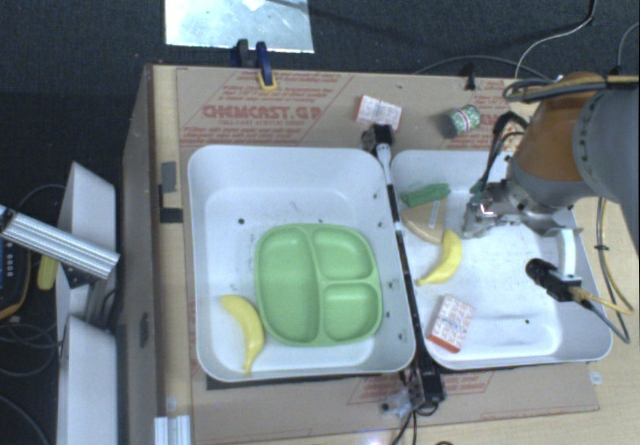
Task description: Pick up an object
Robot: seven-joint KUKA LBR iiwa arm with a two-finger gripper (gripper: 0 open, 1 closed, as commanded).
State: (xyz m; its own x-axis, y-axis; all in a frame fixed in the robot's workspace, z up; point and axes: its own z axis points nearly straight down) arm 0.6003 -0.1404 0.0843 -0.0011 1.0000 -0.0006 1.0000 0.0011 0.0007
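The right bin holds a yellow banana, a green flat block, a tan disc partly under the banana, and a small red-and-white box. My gripper is down in this bin's upper middle, just right of the banana's upper end and right of the green block. Nothing shows as held.
In the left bin lie a green divided plate and a second banana by its lower left. On the cardboard behind the bins sit a small white packet and a green can. The arm's orange band hangs over the right bin's far corner.
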